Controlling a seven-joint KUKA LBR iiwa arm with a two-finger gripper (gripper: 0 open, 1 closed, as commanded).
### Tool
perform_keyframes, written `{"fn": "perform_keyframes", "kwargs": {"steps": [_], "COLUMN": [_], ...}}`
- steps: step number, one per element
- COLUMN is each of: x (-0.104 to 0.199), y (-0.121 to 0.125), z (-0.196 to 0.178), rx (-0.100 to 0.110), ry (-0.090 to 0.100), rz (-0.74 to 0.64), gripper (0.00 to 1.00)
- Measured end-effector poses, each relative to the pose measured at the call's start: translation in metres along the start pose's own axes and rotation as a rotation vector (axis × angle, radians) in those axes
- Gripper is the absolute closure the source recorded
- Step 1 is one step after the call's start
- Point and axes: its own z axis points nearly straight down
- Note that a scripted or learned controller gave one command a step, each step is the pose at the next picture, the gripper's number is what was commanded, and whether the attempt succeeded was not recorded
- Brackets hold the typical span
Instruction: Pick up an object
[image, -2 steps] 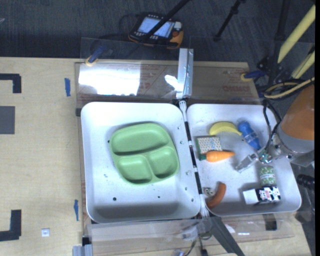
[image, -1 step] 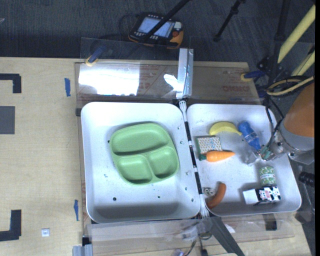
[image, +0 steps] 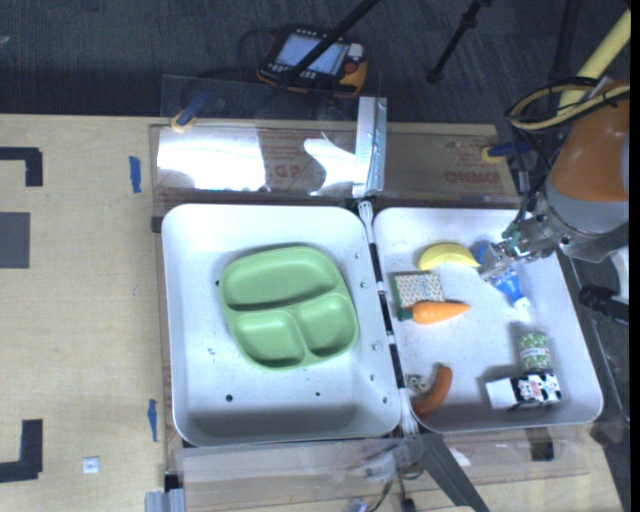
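Gripper: I see my gripper (image: 505, 255) low over the right bin (image: 570, 330), near its back edge; I cannot tell its opening from this slant
Nearest object: a blue-and-white tube (image: 509, 285) just under the tip, long axis slanting toward the bin's front right
Others: banana (image: 447, 257) to the camera's left of the gripper, carrot (image: 440, 312) beyond it, nearer the front
Left bin: green divided tray (image: 288, 304), well apart
Judgement: the tube is my closest pick
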Motion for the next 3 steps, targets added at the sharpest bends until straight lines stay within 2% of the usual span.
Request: {"fn": "perform_keyframes", "kwargs": {"steps": [1,2,3], "x": [0.057,0.006,0.025], "y": [0.035,-0.022,0.039], "z": [-0.028,-0.034,-0.036], "rx": [0.0,0.002,-0.001], "ry": [0.0,0.002,0.0], "rz": [0.088,-0.076,-0.038], "gripper": [1.0,1.0,1.0]}}
